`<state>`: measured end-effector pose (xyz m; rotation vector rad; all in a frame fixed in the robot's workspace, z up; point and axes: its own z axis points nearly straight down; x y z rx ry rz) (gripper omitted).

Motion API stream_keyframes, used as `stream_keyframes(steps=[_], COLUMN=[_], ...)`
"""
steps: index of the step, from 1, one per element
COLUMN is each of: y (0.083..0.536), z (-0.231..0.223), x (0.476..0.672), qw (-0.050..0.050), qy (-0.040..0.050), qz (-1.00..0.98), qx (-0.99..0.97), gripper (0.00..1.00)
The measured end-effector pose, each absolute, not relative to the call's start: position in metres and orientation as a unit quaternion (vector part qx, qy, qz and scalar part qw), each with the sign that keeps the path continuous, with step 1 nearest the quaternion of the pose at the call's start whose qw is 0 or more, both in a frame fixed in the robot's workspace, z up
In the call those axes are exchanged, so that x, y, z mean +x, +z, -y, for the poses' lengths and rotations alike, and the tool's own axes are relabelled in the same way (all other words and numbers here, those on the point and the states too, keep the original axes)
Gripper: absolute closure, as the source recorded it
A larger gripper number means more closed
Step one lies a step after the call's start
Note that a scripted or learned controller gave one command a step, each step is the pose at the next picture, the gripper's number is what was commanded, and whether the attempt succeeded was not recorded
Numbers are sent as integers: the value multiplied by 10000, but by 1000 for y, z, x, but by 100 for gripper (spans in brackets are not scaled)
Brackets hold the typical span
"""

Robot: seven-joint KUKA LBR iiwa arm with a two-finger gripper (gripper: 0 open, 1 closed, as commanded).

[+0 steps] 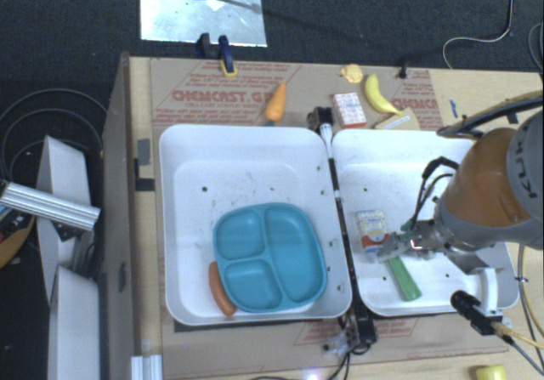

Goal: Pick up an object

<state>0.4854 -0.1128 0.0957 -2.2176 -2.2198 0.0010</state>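
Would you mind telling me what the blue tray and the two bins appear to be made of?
The blue tray looks like moulded plastic with a matte finish: uniform colour, rounded compartment ridges. The left bin and right bin seem thin white plastic, slightly glossy, with smooth rolled rims.

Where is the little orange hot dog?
The orange hot dog lies in the left bin, near its front-left corner, right beside the blue divided plate.
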Motion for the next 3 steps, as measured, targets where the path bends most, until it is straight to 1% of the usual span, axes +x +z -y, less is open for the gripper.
stream_keyframes(steps=[1, 2, 3], y=[88, 204, 105], z=[117, 123, 119], x=[598, 520, 485], qw=[-47, -31, 23], qy=[-35, -22, 7], qz=[7104, 7067, 7070], qx=[-7038, -7075, -7072], gripper=[0, 0, 0])
